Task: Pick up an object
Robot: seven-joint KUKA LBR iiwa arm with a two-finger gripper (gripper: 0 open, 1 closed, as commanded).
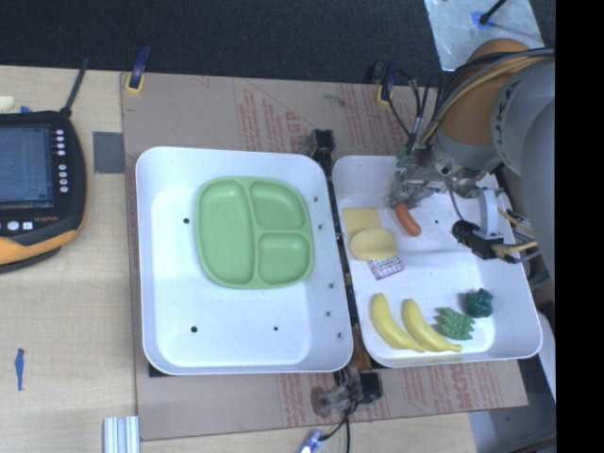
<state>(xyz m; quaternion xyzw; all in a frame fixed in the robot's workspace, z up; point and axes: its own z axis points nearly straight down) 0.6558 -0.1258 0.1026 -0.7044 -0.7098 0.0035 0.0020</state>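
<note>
From above, two shallow white bins sit side by side on a brown cardboard sheet (pixel 236 111) printed with faint red lettering too pale to read. The left white bin (pixel 170 338) holds a light green plastic plate with three compartments (pixel 253 231), lying flat near the bin's middle.

The right white bin (pixel 514 281) holds the loose items. The grey arm with the orange band (pixel 491 74) reaches in from the right, and its two-finger gripper (pixel 408 194) is down at the bin's far end, just above a small orange carrot-shaped toy (pixel 407 220). Whether they touch is unclear.

Near the carrot lie a pale yellow flat square piece (pixel 360 219) and a rounded yellow lump (pixel 373 244), touching each other. Just below them is a small printed packet (pixel 386 268); its writing is too small to read. Along the near edge are two yellow toy bananas (pixel 411 324), side by side, and two dark green leafy toys (pixel 467 314).

A black and orange handheld control pendant with a screen (pixel 33 182) rests on the wooden bench, left of the bins.
</note>
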